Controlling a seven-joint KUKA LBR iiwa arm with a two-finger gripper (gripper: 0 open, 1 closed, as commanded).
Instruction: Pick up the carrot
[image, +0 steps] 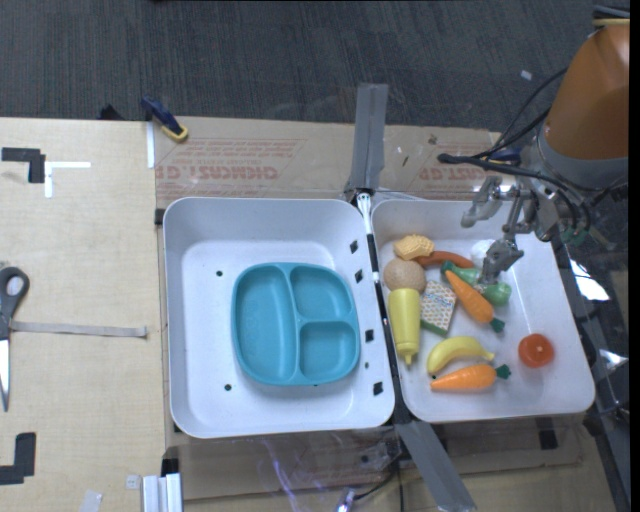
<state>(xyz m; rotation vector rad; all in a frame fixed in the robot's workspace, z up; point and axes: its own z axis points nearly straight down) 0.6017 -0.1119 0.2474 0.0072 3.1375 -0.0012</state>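
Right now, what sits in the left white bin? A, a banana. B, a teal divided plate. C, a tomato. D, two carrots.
B: the teal divided plastic plate lies flat in the left white bin, while the food toys all lie in the right white bin.

My arm (600, 95): broad orange band, grey metal wrist, black cables looped alongside, silvery gripper (497, 258).

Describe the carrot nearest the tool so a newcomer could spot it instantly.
Start at the right white bin, the one full of toy food. Below the tool, near the bin's middle, the carrot lies on a slant, its green top toward the right. The other carrot lies nearly level by the front wall, under the banana.
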